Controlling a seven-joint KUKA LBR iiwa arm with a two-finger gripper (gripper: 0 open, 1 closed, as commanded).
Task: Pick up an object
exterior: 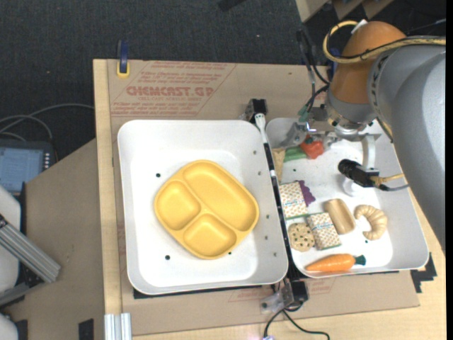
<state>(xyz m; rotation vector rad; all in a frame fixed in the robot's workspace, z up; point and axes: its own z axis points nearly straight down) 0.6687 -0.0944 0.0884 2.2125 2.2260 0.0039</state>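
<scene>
My hand [313, 132] is at the far end of the right bin [409, 227], reaching in from the right with the orange band of my wrist just above it. I cannot tell whether it is released or clenched, because my own wrist hides that part from the camera.

Just under my hand lies a red toy [312, 149] with a bit of green on it, on the bin floor near the far wall. I cannot tell whether my hand touches it. Beside it, toward the divider, there is a small green and tan piece [291, 155] that I cannot make out.

Nearer the camera the rest of the bin is crowded. A wafer [291, 199] lies by the left wall with a purple scrap [307, 190] at its corner. Below it is a cookie [301, 237], touching a second wafer [323, 231]. A tan roll [340, 215] lies just beside that wafer, and a croissant [373, 221] curls to its right, apart from it. A carrot [332, 263] lies along the near wall, its green tip pointing right.

The left bin [134, 190] holds a yellow plate [205, 208] with three sections, sitting near its middle and turned at an angle. Both bins rest on the cardboard worktop [170, 87], which carries red print.
</scene>
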